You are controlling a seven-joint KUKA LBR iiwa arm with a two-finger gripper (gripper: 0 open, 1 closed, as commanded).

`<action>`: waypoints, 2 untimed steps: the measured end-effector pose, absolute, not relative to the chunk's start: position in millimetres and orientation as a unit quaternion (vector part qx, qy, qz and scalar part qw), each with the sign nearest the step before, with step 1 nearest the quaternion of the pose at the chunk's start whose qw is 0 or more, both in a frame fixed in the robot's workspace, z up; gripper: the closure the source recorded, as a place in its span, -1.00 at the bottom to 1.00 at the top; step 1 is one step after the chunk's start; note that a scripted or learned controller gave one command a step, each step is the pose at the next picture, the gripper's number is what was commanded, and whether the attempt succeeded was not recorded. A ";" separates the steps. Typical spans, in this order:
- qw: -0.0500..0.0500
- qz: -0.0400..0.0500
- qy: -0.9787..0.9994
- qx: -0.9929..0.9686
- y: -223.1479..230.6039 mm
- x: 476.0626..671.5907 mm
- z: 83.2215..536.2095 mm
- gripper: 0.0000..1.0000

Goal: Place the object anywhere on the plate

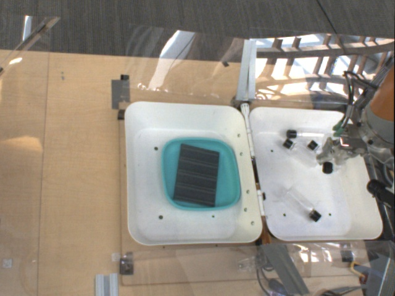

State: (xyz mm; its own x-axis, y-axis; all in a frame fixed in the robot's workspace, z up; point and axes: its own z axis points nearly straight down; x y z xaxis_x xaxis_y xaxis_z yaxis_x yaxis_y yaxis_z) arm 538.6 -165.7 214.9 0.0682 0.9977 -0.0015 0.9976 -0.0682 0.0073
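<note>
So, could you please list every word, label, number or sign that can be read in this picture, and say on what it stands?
None can be read.
Dark ribbed object on the teal plate: only stripes, no text.
Left bin and right bin: no marks.
Small black pieces, such as one in the right bin: too small to tell.

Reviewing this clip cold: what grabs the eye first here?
The teal plate in the left bin, with a dark ribbed slab lying flat on it. Next, the gripper over the right bin, among small black pieces.
</note>
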 end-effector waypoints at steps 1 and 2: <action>0.005 0.005 0.645 0.764 -101.5 495.5 105.2 1.00; 0.002 0.003 0.644 0.765 -35.3 570.6 185.7 1.00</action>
State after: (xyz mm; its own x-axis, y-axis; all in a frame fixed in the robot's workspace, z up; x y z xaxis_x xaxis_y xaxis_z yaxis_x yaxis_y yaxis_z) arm 570.6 -35.3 185.7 0.1714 0.9852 0.0015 0.9852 -0.1714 0.0066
